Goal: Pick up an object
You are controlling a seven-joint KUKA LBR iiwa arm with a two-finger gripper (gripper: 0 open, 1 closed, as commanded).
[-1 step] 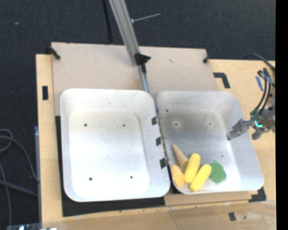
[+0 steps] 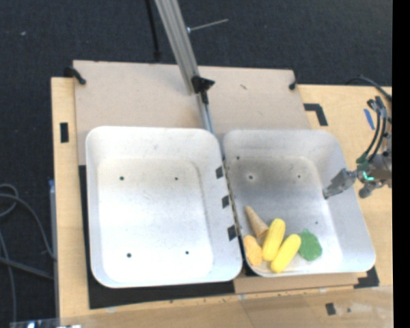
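The gripper (image 2: 343, 182) sits at the right rim of the right bin (image 2: 342, 159), a grey pointed shape reaching in from the right edge with a small green light glowing on the body behind it; whether it is spread or closed, I cannot tell, and nothing shows between its tips. Thin dark cables (image 2: 377, 125) loop above it.

The objects lie well apart from it, bunched in the near corner of the same bin: two smooth, rounded yellow pieces (image 2: 280, 244) lying side by side at a slant, a smaller orange-yellow piece (image 2: 253, 251) against the bin's left wall, a tan cone-like piece (image 2: 256, 221) poking up behind them, and a lumpy green piece (image 2: 310, 247) touching the right-hand yellow one.

Both bins are shallow, white, round-cornered trays with a dull grey scuffing across their floors. The left bin (image 2: 96, 183) touches the right one along a shared edge fitted with small dark clips.

They rest on a pale wooden counter (image 2: 65, 203) with a brown board (image 2: 137, 94) behind. A ribbed aluminium beam (image 2: 176, 33) slants up from between the bins. Dark speckled carpet (image 2: 27, 26) surrounds everything, with cables (image 2: 7, 210) at left.
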